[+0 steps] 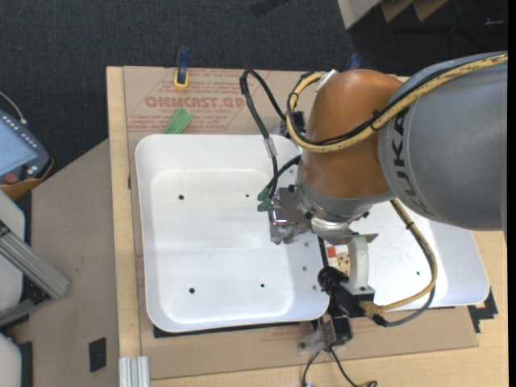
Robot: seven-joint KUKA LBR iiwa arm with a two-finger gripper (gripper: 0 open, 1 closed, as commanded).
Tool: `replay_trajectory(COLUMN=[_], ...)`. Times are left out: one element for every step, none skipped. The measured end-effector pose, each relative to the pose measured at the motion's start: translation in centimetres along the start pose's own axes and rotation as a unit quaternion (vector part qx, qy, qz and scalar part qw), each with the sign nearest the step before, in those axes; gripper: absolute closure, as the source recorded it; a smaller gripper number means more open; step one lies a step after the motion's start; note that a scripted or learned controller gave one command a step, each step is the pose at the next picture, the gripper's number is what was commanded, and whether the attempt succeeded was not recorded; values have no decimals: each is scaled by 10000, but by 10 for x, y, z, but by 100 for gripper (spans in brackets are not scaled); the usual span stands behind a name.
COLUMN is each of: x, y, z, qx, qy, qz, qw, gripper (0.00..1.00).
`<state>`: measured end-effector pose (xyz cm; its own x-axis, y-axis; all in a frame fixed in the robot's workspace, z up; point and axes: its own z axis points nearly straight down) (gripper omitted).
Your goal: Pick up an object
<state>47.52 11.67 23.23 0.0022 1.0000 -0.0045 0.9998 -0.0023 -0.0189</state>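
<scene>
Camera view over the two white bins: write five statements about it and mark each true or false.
1. The grey arm with the orange band reaches in from the right. True.
2. The left shallow white bin sits on a blue cloth. False: it sits on a brown cardboard sheet with red print.
3. A yellow and blue clamp grips the cardboard's far edge. True.
4. A green strip lies inside the left bin. False: it lies on the cardboard, beyond the bin.
5. Black cables loop beside the orange band. True.
</scene>
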Motion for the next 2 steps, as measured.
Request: replay_trajectory(x=[57,39], y=[51,2], z=[42,10], qx=[-101,-69], qy=[27,25], qz=[-32,-3], qw=[9999,10000], gripper=[100,100])
